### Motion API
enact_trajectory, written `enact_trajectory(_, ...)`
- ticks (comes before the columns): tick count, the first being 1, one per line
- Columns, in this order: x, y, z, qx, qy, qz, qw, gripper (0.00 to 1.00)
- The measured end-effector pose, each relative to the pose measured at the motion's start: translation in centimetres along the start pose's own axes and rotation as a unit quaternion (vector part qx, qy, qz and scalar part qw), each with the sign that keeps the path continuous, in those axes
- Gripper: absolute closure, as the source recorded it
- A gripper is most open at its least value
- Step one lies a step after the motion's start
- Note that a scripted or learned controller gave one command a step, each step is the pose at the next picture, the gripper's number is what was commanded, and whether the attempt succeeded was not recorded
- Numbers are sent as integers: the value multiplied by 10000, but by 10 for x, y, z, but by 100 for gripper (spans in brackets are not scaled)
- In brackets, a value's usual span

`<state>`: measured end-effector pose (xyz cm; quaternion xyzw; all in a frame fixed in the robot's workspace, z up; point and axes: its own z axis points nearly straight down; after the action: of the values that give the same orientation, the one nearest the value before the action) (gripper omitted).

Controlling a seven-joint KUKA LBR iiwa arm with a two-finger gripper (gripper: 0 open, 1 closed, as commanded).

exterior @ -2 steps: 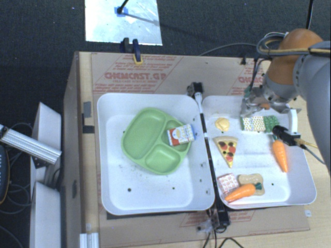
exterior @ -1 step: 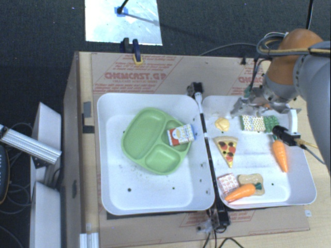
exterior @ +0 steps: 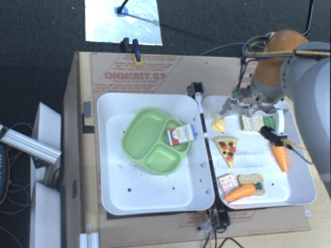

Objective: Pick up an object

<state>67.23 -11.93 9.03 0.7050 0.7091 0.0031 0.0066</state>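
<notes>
- Here, my gripper hangs over the back of the right bin; I cannot tell its state.
- Just beside it lie a yellow piece and a green-patterned packet.
- A pizza slice and two carrots lie nearer the front.
- The left bin holds a green divided plate with a small red carton on it.

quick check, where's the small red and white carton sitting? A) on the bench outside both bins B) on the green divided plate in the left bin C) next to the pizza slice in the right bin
B: the small red and white carton rests on the right-hand edge of the green divided plastic plate, inside the left white bin.
</notes>
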Motion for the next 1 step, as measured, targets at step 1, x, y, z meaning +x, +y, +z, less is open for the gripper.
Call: enact_trajectory(1, 13, -124, 4, 54, 23, 23, 10000, 0)
